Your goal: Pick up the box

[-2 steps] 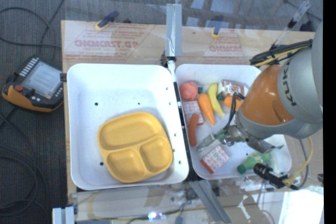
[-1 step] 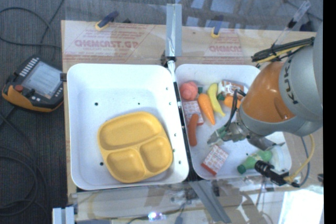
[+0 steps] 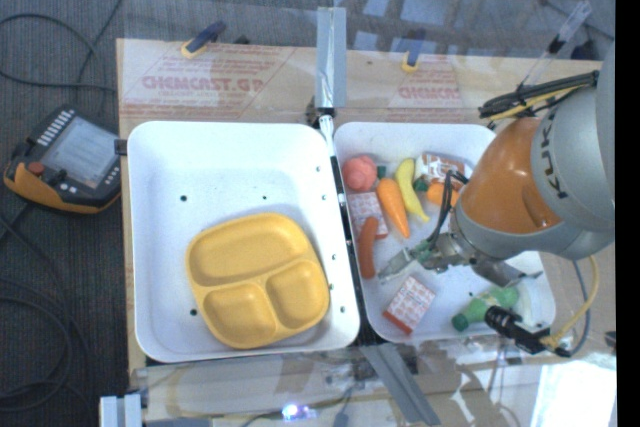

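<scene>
Box lies flat on the floor of the right bin, near its front wall, below the sausage and carrot. Gripper hangs just above the box, fingers spread wide, nothing between them. Judgement: approach done; descent, closing and lift are left. Pick not yet made.

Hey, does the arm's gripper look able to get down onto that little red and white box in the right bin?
Probably yes. The gripper hangs just above the box, which lies flat with nothing on top; the green bottle sits apart to its right.
</scene>
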You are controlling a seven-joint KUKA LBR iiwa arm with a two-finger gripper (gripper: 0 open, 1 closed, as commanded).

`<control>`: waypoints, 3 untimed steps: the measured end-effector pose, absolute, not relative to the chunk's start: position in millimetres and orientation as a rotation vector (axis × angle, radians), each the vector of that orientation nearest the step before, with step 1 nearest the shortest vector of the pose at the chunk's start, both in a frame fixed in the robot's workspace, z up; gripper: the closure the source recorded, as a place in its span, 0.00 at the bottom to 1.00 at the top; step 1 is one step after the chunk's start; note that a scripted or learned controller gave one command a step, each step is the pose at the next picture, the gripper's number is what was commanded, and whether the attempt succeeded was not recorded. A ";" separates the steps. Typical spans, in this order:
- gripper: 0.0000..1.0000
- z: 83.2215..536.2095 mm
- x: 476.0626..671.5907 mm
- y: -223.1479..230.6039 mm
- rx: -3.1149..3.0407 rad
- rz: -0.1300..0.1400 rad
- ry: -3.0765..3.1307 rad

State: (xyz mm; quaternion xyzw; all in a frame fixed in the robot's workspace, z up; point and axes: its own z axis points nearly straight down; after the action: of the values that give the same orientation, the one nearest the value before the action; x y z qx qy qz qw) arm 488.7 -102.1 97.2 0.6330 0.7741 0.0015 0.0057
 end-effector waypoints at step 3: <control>0.00 89.8 491.1 -193.0 1.797 0.012 2.555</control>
State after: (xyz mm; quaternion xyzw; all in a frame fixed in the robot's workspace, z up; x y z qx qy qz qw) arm 491.1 -193.0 89.8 0.5754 0.8178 0.0038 0.0088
